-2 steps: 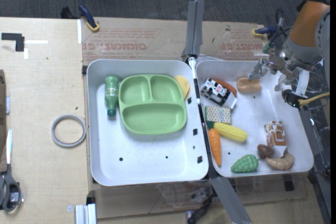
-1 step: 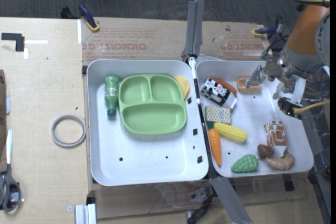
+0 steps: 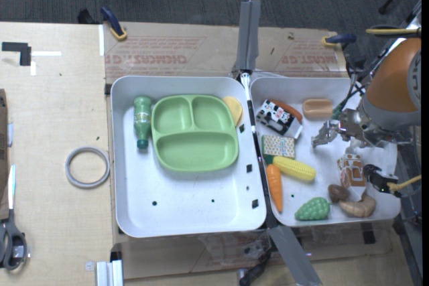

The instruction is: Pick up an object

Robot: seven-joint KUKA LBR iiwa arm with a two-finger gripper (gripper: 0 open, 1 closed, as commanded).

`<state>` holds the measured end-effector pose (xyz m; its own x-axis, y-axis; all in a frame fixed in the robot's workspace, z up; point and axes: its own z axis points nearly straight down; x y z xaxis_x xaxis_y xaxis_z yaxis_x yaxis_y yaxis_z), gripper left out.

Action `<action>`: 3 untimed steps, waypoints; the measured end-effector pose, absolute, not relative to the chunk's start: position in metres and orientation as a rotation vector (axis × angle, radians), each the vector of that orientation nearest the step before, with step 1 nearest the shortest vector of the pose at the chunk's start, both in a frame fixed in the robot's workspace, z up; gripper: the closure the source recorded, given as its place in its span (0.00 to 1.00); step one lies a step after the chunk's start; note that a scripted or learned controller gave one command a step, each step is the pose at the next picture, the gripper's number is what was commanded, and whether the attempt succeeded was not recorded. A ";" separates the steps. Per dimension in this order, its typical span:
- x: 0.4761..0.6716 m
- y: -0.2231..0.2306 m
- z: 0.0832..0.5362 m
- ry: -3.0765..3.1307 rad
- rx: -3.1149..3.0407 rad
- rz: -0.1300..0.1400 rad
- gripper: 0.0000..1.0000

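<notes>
Camera view: no object is taken yet. Nearest the pincer [image 3: 326,135] lie a corn cob [image 3: 294,169] just below-left of it, a bread roll [image 3: 317,107] just above, and a small packet [image 3: 350,170] below. By my judgement this is the approach step; next it must drop onto one item. Whether the pincer is released or clenched, I cannot tell; nothing visibly sits in it, above the right bin [image 3: 295,84].

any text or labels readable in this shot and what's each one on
Red print on the cardboard sheet behind the bins: upside down and blurred, not readable.
Label on the green bottle: too small to read.
Black and white box: pattern, no legible words.
Small packet near the gripper: print too blurred.
</notes>
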<state>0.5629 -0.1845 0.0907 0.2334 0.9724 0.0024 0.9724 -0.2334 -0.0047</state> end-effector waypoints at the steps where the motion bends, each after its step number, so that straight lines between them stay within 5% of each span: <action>1: 0.616 -0.196 0.170 -2.122 -2.318 0.001 0.00; 2: 0.649 -0.185 0.092 -2.084 -2.351 0.001 0.00; 3: 0.650 -0.186 0.103 -2.088 -2.352 0.000 1.00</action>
<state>0.6500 -0.1855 0.1028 0.1184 0.9930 -0.0023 0.9930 -0.1183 0.0025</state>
